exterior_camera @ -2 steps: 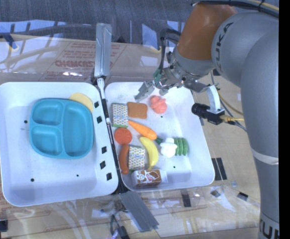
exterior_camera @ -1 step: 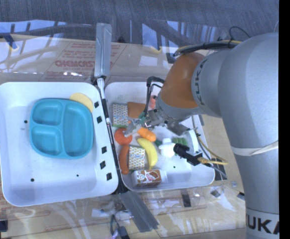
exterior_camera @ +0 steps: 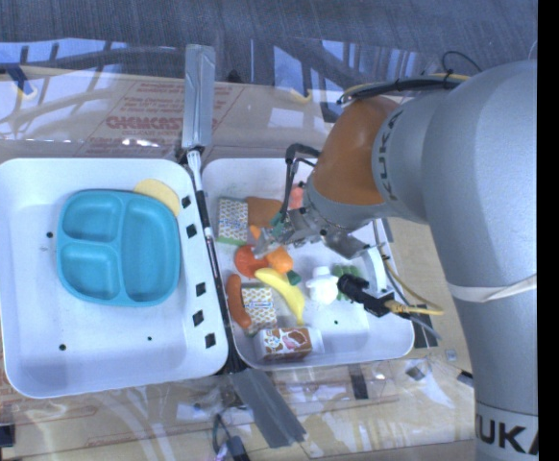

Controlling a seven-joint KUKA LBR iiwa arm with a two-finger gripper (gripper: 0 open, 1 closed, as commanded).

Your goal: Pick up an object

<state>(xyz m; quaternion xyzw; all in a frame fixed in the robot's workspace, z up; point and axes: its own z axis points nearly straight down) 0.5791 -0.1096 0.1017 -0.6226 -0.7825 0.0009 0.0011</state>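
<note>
My gripper (exterior_camera: 281, 229) is low in the right bin (exterior_camera: 385, 339), above its pile of toy food. Right under it lie an orange piece (exterior_camera: 279, 260) and a red tomato-like piece (exterior_camera: 246, 260). A yellow banana (exterior_camera: 282, 292) lies just in front of them. A brown slice (exterior_camera: 262, 208) sits behind the gripper. Nothing can be seen held.
The right bin also holds a sausage (exterior_camera: 233, 302), two patterned packets (exterior_camera: 232, 219) (exterior_camera: 258, 306), a brown box (exterior_camera: 286, 342) and a white piece (exterior_camera: 323, 287). In the left bin (exterior_camera: 30, 353) rest a blue divided plate (exterior_camera: 119, 246) and a yellow disc (exterior_camera: 160, 195). The grey arm (exterior_camera: 462, 171) covers the right bin's far side.
</note>
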